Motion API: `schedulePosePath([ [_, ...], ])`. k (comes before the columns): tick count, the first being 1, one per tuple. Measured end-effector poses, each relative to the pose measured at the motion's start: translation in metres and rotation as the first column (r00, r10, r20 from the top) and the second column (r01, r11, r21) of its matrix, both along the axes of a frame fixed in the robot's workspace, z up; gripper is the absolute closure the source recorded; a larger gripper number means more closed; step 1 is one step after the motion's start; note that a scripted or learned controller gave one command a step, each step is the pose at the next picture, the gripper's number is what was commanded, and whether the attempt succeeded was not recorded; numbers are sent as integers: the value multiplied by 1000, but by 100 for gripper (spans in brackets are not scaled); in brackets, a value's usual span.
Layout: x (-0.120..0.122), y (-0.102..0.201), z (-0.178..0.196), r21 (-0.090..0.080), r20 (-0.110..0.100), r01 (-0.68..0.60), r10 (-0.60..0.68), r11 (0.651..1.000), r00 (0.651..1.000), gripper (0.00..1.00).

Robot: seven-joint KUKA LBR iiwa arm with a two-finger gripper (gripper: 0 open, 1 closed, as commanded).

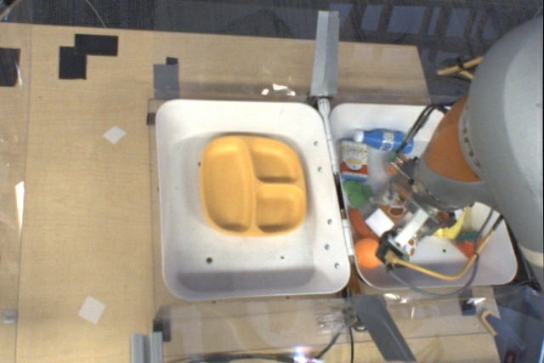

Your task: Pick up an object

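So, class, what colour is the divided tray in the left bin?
The divided tray is yellow-orange, clearest in the camera view.

Orange ball (365, 253) in right bin (387, 115) near corner, blue-labelled bottle (379, 138) lying at far side

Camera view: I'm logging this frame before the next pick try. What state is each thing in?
Yellow divided plate: right side up, flat in the left bin.
Blue-labelled bottle: lying on its side at the back of the right bin.
Orange ball: loose at the right bin's front left.
Gripper: down among the right bin's things, nothing seen held.
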State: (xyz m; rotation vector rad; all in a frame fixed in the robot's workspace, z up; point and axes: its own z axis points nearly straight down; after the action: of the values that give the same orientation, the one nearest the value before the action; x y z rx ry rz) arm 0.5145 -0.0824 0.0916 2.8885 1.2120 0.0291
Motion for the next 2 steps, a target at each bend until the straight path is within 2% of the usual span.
schedulePosePath([
  [1,10,-13,69,2,-16,135,-135,991,991,0],
  [2,-19,50,93,4,-21,433,-433,901,901,0],
])
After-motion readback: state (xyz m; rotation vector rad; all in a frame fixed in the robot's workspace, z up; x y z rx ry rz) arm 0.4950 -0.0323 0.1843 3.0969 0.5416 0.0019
